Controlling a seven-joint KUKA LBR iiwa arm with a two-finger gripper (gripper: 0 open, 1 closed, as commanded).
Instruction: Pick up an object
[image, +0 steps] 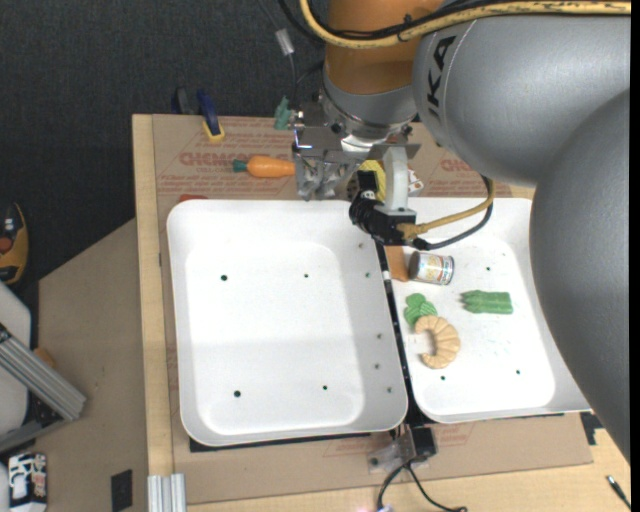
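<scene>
Gripper: above the far rim of the left-hand bin; cannot tell whether the jaws are apart. Carrot: just left of it, outside both bins. Can, croissant, green block: right-hand bin, near the shared edge.

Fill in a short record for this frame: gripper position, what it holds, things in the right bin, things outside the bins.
gripper: over the far rim of the left bin, close to the carrot
held: nothing seen in it
right bin: can on its side, green block, green lump, curved pastry
grouping: all four lie in the bin's near-left part, the green lump beside the pastry
outside the bins: carrot and clamp, beyond the left bin
</scene>
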